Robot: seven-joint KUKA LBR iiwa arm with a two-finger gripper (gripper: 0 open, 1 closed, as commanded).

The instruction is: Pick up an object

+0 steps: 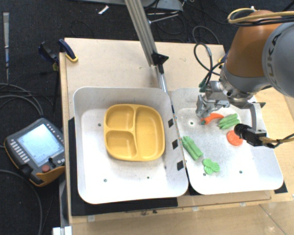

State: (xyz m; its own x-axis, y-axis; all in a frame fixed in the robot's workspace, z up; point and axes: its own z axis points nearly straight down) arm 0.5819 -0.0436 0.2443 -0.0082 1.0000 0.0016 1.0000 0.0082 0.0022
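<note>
Left bin (pixel 85 146): yellow divided tray (pixel 135 132), centred. Right bin (pixel 264 173): pincer (pixel 204 115) over orange carrot (pixel 213 117); three green vegetables; red piece (pixel 233 138) near right edge.

— Where is the arm?
— It reaches in from the right, its orange band at the far right, wrist bent down.
— And the hand (pixel 204 112)?
— Lowered, pointing down, left of the wrist.

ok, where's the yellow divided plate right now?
The yellow divided plate lies flat in the middle of the left bin in the camera view, apart from the green and orange toy pieces in the right bin.
</note>
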